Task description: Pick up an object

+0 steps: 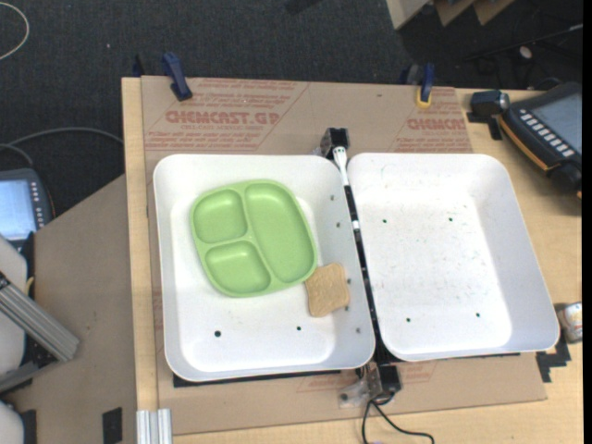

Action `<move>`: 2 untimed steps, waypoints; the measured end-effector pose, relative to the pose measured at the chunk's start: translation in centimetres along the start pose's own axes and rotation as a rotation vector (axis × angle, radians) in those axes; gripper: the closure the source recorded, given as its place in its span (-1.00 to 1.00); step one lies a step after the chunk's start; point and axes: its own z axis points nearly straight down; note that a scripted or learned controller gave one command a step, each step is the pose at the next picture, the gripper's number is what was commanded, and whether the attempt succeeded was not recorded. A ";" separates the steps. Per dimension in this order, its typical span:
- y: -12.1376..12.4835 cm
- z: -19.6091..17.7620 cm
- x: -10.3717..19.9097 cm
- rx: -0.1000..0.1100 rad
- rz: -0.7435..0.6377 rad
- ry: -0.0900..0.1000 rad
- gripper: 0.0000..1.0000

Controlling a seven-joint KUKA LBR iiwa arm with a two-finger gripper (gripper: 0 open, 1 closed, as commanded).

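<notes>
Down front, black cable (384, 413) trailing off the near edge of the bench, just below the seam where the two bins meet. Behind it, left bin (166, 285) and right bin (518, 248) side by side on a brown cardboard sheet (231, 114), pinned at the far edge by a blue clamp (176, 75) and a second clamp (425, 87). Inside the left bin, a green plate (254, 239) with three compartments, lying flat and slightly turned, filling much of the floor. Just beside its near right corner, touching or nearly so, a small tan square (326, 290), sponge or cracker, hard to tell which, resting flat close to the wall shared with the right bin. Across the right bin's floor, dark flecks and a few black dots. Judged as the very start of the pick: nothing lifted, both candidates lying on the left bin's floor. Next move probably calls for choosing between them and coming down from above over the left bin. Tan square likely the easier target: small, soft-looking, narrow enough to pinch across, though crowded by the plate on one side and the wall on the other, so needs a closing line running along that gap, not across it. Plate offers only thin raised ridges and a rim, so likely to slip or tip if caught off-centre.
</notes>
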 end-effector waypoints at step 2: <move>-8.5 14.2 5.1 0.020 0.002 0.008 1.00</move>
